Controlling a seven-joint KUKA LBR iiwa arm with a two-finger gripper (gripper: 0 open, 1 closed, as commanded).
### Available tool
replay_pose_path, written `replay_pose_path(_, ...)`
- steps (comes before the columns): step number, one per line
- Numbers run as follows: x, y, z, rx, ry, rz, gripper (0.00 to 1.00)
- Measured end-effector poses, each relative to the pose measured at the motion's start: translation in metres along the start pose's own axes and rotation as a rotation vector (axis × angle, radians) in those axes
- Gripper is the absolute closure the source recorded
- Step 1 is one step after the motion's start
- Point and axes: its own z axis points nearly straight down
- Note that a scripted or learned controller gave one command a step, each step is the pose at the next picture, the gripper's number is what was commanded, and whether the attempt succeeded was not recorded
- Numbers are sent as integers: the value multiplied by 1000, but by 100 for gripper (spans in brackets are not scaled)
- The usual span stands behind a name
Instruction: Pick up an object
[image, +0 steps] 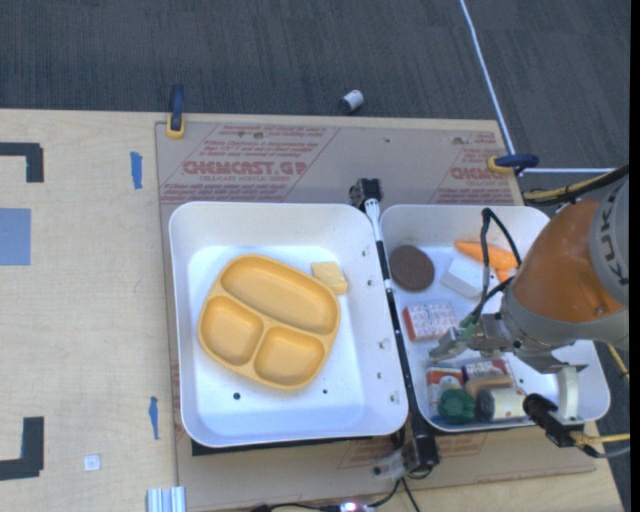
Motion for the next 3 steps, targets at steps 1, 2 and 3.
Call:
replay_pose_path(1,0,2,-10,-5,-1,0,100)
replay_pose_path(2,0,2,-10,-4,-1,0,0)
replay_pose_path(3,0,4,-20,-9,-2,0,100)
